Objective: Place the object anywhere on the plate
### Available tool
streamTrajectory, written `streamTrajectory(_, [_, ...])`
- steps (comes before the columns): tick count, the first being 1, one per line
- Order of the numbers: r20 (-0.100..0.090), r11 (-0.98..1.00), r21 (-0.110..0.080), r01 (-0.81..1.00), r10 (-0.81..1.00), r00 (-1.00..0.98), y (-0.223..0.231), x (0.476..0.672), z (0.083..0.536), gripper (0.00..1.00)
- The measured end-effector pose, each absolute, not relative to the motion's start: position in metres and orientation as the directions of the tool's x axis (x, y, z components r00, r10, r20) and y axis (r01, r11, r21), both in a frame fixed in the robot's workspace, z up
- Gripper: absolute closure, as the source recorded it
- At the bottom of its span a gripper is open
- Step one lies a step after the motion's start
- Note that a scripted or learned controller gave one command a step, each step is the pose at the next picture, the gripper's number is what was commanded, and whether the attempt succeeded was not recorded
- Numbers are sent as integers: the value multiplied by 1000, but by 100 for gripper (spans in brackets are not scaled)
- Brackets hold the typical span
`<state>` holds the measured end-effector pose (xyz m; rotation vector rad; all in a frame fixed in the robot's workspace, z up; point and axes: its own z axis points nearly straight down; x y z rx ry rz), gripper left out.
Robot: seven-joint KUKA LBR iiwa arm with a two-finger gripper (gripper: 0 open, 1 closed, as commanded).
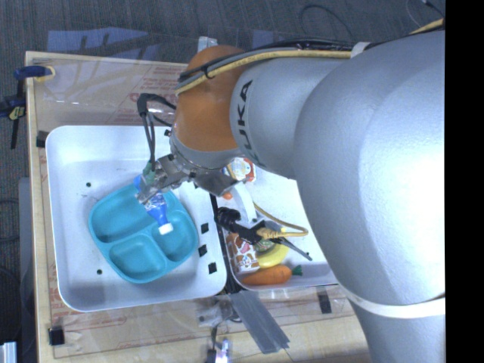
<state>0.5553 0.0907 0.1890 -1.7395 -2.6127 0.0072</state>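
My fingers (153,181) are over the plate's (128,255) upper right edge, in the left bin (68,203). I cannot tell if they are apart. A bottle (160,212) lies on the plate just below them.

A small clear-and-blue bottle (159,210) lies tilted on the blue three-compartment plate (140,240) in the left bin.

Right bin (321,277) — banana (274,257), carrot (266,276), perhaps a carton (243,256).

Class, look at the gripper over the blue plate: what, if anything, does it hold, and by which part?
It cannot be told: the gripper is above the blue plate, beside a small bottle-like object, with the contact unclear.
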Motion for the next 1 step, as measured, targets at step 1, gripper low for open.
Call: streamTrajectory(1, [0, 384, -5, 923, 923, -384, 90, 555, 189, 0])
